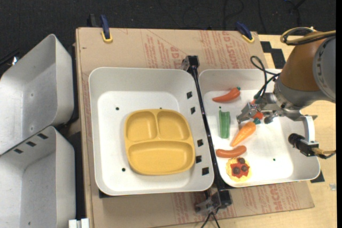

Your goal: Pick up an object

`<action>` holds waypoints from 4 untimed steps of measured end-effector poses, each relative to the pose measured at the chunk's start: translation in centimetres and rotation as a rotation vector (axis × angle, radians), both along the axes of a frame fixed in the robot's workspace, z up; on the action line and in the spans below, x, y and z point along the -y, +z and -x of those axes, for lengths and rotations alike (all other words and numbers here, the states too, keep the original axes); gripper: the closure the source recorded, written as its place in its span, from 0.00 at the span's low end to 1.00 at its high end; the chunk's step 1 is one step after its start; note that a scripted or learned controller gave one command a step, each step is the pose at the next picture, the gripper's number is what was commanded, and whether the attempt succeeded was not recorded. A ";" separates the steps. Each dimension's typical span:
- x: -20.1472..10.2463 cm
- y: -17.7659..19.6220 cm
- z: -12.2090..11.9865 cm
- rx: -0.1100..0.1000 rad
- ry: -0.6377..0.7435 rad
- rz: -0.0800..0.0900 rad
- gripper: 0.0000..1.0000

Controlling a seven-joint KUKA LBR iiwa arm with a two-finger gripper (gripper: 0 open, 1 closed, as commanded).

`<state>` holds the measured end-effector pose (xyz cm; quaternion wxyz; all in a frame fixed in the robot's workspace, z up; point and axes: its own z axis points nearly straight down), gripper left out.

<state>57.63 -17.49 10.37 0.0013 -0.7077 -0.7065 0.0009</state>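
two shallow white bins are seen side by side on a brown bench (pixel 139 45). the left bin (pixel 101 115) is occupied by a yellow divided plate (pixel 159 141). in the right bin (pixel 283 163) several toy foods are laid out: a red chilli pepper (pixel 226 95) towards the far side, a green stick (pixel 224 123) lying lengthwise near the divider, an orange carrot (pixel 242 134) set at a slant just beside it, a sausage (pixel 231 152) below the carrot, and a small yellow tart with dark berries (pixel 239 169) nearest the front rim. the gripper (pixel 254 114) is positioned low over the right bin, at the thick upper end of the carrot, with the grey and orange arm (pixel 304 72) reaching in behind it. whether the fingers are apart or together cannot be told from this view, and nothing is seen lifted.
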 end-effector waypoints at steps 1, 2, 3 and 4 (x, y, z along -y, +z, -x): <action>0.0 1.3 -0.1 0.005 0.001 0.002 1.00; 0.1 7.4 -0.8 0.009 0.004 0.003 1.00; 0.3 12.8 -2.0 0.010 0.005 0.003 1.00; 0.3 16.0 -2.1 0.008 0.005 0.002 1.00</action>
